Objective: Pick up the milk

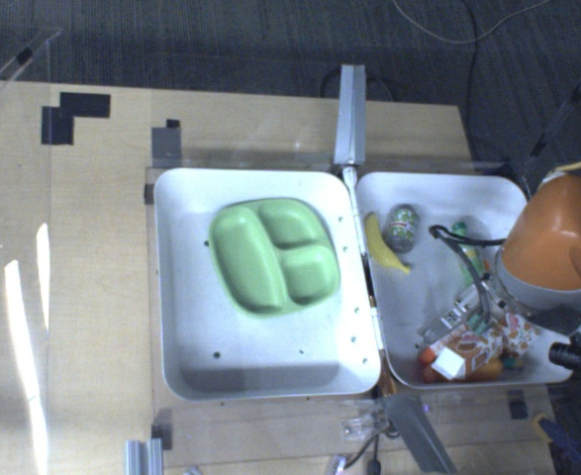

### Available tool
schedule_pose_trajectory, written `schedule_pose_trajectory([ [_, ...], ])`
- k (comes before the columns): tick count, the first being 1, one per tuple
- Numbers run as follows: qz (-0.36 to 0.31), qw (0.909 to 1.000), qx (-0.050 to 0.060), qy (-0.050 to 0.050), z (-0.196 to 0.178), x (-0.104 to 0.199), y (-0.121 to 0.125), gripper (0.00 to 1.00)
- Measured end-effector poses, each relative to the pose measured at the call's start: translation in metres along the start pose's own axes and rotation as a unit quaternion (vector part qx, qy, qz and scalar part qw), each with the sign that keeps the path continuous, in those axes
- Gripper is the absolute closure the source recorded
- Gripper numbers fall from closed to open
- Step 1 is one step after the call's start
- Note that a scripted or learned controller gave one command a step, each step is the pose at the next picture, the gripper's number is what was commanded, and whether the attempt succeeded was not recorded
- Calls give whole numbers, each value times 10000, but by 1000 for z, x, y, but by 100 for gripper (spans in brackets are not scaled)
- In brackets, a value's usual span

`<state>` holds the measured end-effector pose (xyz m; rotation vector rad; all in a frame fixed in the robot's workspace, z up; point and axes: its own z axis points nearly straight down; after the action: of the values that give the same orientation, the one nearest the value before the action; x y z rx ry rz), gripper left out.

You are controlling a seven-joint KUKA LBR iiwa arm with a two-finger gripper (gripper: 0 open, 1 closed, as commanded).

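The arm [557, 240] came in from the right over the right bin [438, 191], its orange band bulking above the wrist; the claw [476, 305] hung low over the near part of that bin, amid a tangle of dark cable [458, 240], and I could not tell how it stood; directly under and just in front of the claw lay the milk [465, 352], a carton printed in orange and white with a pale square on its near end, tipped on its side against the bin's near wall; nothing showed it gripped, though the claw looked very close above it, perhaps touching; something orange lay just beside the carton on its left, too crowded to name; well to the left of the claw and further back, a banana [382, 246] lay along the bin's left wall, with a small round greenish can [402, 225] just beside it; further left again, beyond the divider, the left bin [186, 344] held a green sectioned tray [273, 255], sitting flat near its middle, well apart from the claw.
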<state>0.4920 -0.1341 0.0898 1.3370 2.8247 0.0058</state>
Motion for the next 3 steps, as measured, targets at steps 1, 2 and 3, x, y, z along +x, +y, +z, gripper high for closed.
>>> schedule_pose_trajectory([
  [1,2396,9708,42,36,-40,11,33,0],
  [2,1043,9945,10,31,1,-4,-4,0],
  [3,1804,9836,35,28,-15,-73,18,0],
])
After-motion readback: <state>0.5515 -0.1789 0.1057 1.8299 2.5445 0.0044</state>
